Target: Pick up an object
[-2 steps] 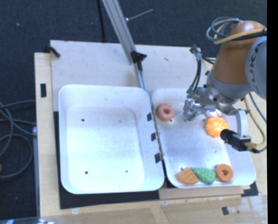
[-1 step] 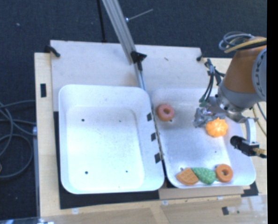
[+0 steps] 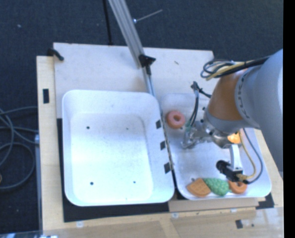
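Observation:
My gripper hangs low inside the right bin, near its left wall. A pink doughnut-shaped toy lies just up and left of it, a short gap away. Along the bin's front edge lie an orange waffle-like piece, a green lumpy toy and a small orange toy. The grey arm with its orange band covers the bin's right half.
The left bin stands beside the right one, sharing a divider with black clips. A slanted metal pole rises behind the bins. Black cables and a white-and-black part hang off the wrist over the right bin.

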You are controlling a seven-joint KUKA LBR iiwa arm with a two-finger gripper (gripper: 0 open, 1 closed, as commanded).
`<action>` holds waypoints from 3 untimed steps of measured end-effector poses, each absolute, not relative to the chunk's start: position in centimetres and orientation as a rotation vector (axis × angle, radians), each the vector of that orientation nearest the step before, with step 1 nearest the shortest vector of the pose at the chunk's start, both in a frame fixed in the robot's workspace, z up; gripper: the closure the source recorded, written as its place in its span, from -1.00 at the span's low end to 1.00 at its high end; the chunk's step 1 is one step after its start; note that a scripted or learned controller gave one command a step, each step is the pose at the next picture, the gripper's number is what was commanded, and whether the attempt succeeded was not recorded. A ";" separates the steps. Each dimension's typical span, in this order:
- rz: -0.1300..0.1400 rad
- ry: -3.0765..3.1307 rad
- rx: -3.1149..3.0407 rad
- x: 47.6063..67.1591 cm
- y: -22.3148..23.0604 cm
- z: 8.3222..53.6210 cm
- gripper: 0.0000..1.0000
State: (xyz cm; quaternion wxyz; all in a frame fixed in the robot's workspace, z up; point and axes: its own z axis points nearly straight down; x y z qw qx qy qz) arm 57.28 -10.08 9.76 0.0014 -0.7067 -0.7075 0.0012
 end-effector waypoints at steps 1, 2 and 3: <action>-0.012 -2.231 -2.218 58.8 -2.1 20.5 1.00; -0.003 -2.227 -2.215 57.8 5.3 20.1 1.00; 0.001 -2.219 -2.223 51.3 3.5 20.1 1.00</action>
